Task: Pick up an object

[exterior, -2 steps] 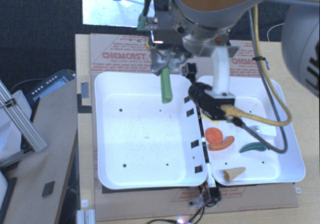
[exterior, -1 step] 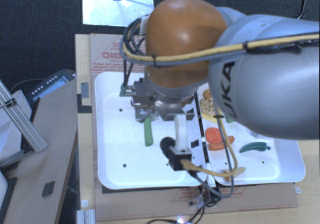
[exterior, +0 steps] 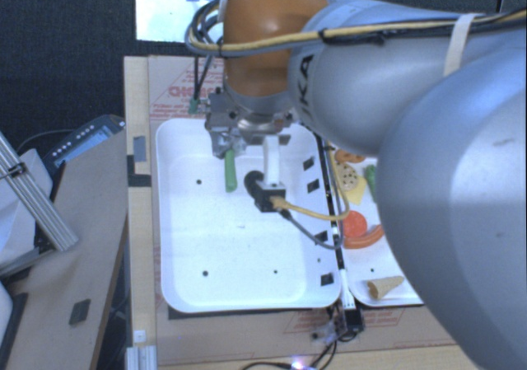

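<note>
The bulky grey robot arm [exterior: 428,121] comes in from the right edge and takes up most of the right half of the frame, narrowing toward the upper centre. There its rounded glossy orange band [exterior: 263,22] sits above the wrist, which points straight down. The small grey metal gripper [exterior: 240,146] hangs just below the band, slightly left of centre. Its tips are too small and shadowed to read.

The arm [exterior: 428,113] covers most of the right bin [exterior: 372,265], right of the gripper [exterior: 233,148]. In that bin a yellow piece [exterior: 352,183], an orange piece [exterior: 356,227] and a green piece [exterior: 370,179] show only in part. Just below the gripper, the green stick's [exterior: 230,172] upper end is hidden.
</note>
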`<state>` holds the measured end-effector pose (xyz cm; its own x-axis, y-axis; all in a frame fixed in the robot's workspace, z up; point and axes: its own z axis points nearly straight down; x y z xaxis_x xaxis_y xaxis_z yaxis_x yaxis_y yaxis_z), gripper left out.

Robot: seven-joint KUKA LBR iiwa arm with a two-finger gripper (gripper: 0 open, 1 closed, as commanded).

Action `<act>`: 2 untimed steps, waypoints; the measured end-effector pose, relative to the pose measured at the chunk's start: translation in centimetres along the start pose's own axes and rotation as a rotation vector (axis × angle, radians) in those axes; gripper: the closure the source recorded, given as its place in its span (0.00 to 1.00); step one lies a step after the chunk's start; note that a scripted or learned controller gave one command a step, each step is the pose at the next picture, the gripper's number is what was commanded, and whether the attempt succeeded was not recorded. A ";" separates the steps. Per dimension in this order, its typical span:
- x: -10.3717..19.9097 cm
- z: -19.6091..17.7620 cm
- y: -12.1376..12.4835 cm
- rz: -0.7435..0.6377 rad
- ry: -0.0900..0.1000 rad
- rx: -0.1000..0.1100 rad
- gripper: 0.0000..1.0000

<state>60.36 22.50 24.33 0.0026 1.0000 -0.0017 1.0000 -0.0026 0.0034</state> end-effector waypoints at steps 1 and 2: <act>1.0 0.0 6.8 -0.006 0.004 -0.004 1.00; 1.0 7.7 -2.8 -0.005 -0.001 0.017 1.00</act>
<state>57.59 23.45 16.66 -0.0020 1.0000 -0.0029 0.9999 0.0020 -0.0137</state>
